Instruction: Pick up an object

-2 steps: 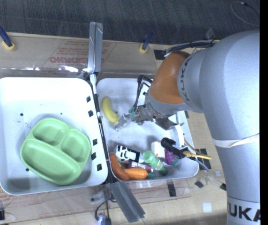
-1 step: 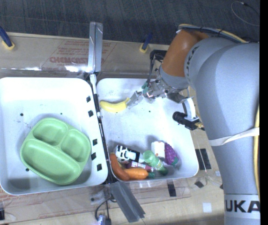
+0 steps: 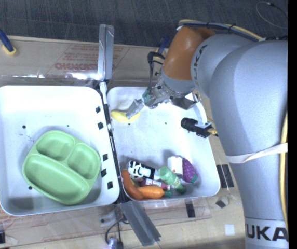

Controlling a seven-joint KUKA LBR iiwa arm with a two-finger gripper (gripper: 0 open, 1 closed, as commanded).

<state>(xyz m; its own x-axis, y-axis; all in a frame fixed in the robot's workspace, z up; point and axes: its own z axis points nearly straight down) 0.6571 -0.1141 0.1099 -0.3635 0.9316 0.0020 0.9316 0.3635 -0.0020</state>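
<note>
Jaws (image 3: 136, 108) touching banana (image 3: 119, 116), R bin (image 3: 200, 154)

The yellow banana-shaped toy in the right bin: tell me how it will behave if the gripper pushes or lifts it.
The yellow toy looks small, smooth and curved, so it would probably slide or pivot on the right bin floor rather than roll straight. It seems light for its size. The gripper sits close over one end; pinched there, off-centre, the toy might swing or slip.
</note>
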